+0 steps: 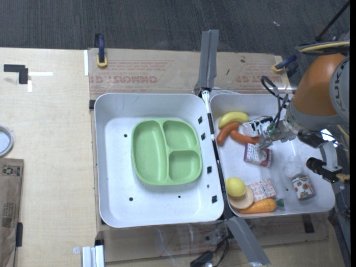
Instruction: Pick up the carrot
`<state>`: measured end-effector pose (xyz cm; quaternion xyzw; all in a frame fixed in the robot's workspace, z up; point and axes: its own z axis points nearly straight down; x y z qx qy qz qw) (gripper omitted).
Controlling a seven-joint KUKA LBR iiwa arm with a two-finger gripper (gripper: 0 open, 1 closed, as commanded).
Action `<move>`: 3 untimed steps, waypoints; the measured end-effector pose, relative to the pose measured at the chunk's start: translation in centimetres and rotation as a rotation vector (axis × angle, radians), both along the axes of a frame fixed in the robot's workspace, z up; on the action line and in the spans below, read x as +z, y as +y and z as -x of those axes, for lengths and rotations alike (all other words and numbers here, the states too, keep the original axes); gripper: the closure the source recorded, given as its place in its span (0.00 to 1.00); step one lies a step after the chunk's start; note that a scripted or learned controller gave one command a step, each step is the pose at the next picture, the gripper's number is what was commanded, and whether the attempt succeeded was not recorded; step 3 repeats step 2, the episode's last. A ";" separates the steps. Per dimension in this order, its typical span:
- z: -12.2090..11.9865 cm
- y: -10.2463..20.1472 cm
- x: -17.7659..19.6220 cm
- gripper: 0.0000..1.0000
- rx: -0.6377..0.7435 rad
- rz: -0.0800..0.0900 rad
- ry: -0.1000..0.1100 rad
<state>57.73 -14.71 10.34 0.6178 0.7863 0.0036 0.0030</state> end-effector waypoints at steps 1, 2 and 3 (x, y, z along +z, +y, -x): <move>1.3 -2.2 -0.5 1.00 -0.207 0.000 -0.006; 3.4 8.9 8.6 1.00 -0.371 0.002 0.015; 3.4 8.9 8.6 1.00 -0.371 0.002 0.015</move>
